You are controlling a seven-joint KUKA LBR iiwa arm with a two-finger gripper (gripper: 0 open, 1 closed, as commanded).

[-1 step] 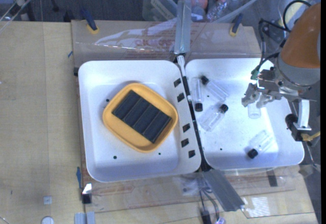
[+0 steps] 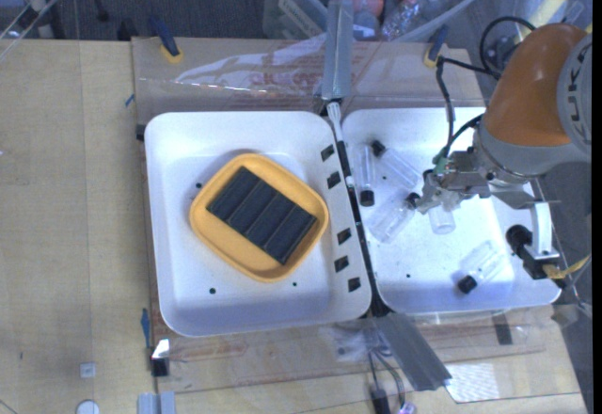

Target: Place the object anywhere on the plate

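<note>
We see the square yellow plate (image 2: 259,229) with dark ridges in the left white bin (image 2: 179,290). Small clear plastic bottles (image 2: 475,266) lie in the right white bin (image 2: 414,294), under the gripper (image 2: 435,196).

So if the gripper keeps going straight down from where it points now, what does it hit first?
Probably the clear vial lying just under the gripper, then the right bin floor; depth is hard to judge.

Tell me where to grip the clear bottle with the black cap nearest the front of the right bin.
Take the clear bottle across the middle of its body, coming straight down. It lies flat and slanted, black cap toward the front, with open floor of the right bin on both long sides.
</note>
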